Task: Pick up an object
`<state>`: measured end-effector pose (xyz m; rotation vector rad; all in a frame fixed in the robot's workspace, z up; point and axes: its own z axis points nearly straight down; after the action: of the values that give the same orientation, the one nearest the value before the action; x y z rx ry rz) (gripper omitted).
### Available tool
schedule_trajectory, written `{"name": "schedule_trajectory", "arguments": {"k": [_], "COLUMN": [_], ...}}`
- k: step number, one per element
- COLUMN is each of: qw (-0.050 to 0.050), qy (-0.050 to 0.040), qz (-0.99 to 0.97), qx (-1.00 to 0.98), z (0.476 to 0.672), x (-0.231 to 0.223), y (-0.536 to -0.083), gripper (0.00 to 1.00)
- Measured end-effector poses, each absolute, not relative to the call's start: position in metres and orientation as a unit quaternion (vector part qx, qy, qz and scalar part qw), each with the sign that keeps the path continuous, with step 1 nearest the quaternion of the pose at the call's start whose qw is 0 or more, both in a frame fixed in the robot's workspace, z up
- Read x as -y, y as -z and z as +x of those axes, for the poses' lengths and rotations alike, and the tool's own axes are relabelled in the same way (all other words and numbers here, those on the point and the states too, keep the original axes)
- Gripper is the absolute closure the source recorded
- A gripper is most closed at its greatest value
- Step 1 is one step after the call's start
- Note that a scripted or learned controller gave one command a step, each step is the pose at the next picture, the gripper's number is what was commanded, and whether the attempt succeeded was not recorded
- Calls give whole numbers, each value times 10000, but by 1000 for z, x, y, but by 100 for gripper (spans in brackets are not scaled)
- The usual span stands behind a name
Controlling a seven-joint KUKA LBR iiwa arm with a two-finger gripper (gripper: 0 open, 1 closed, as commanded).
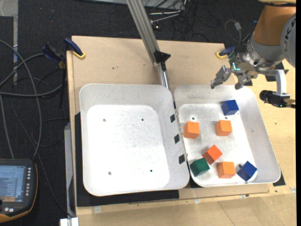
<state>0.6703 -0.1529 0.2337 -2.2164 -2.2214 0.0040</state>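
Note:
The right bin (263, 140) holds several cubes. A blue cube (229, 107) lies near its far edge, with two orange cubes (191, 129) (224, 127) in front of it. Closer to the front are another orange cube (213, 153), a green cube (200, 166), one more orange cube (226, 169) and a second blue cube (246, 170). My gripper (231, 82) hangs above the bin's far rim, just behind the first blue cube. It is open and nothing sits between its fingers.
The left bin (94, 126) lies beside the right one, and they meet along a seam with black clips. A slanted metal pole (146, 27) rises from the back of the bench. Clamps sit at the bench's far corners.

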Motion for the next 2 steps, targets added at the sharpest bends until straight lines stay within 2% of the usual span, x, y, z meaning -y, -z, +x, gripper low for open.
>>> {"name": "schedule_trajectory", "arguments": {"k": [1, 2], "qw": [-4, 12], "qy": [-4, -17], "qz": [-7059, -7074], "qx": [7083, 7068], "z": [671, 673], "x": [153, 162], "y": [-237, -180], "gripper": [0, 0]}}
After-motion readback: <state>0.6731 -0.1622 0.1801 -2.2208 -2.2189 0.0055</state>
